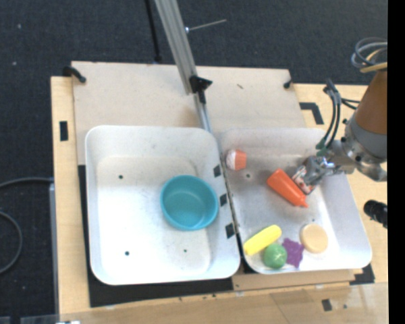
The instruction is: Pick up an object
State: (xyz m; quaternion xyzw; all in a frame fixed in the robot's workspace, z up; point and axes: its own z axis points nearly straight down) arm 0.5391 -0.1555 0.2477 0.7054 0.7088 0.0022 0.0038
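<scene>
In the right bin (273,146) an orange carrot-shaped piece (285,187) lies slanted near the middle. My gripper (307,178) hangs at the carrot's upper right end, touching or just above it. The grey arm with its orange band (372,113) comes in from the right edge. A small orange and white ball (236,159) rests by the bin's left wall. Along the front lie a yellow piece (262,239), a green ball (275,256), a purple piece (294,251) and a tan disc (314,237).
The left bin (115,181) holds a blue bowl (189,202) near its right side. A slanted metal pole (177,36) runs from the top down to the divide between the bins. Cables (334,117) hang beside the wrist.
</scene>
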